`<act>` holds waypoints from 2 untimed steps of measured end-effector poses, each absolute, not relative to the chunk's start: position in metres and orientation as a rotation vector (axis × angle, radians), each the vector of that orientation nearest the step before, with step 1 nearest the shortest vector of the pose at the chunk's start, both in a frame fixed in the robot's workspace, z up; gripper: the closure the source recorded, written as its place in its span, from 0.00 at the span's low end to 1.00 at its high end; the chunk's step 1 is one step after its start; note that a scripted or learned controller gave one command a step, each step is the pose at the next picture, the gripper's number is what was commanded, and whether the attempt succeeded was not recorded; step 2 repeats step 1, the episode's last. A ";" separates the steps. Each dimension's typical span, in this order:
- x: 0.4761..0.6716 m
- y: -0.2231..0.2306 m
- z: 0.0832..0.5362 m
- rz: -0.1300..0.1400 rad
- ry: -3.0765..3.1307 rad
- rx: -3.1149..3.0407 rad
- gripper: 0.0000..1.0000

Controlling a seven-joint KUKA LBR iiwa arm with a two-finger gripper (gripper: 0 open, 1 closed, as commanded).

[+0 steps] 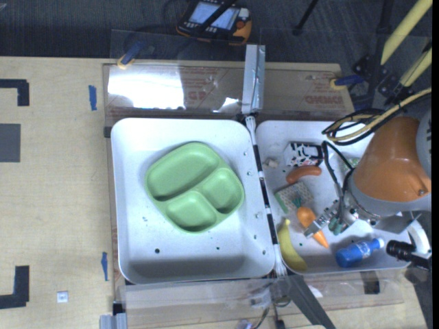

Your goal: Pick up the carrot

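So my pincer (334,219) is down in the right bin (274,142), hanging low near its front half, and honestly I can't tell how wide it's set from this angle. The carrot (310,226) lies just to its left, tip pointing toward the front wall, right beside my fingertips or touching them, can't say which. Around it: a banana (289,247) at the left wall, a blue bottle (358,250) to my front-right, a sausage (303,174) further back. The other bin (130,142) holds 1 green divided plate (194,186).
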State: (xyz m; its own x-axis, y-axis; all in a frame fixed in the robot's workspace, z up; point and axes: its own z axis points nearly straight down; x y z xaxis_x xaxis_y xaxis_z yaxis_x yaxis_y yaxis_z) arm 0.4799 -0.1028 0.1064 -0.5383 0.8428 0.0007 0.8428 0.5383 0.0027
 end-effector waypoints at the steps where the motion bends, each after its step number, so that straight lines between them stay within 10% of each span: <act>1: 0.480 -0.082 0.184 0.001 2.630 1.716 1.00; 2: 0.480 -0.082 0.184 0.001 2.630 1.716 1.00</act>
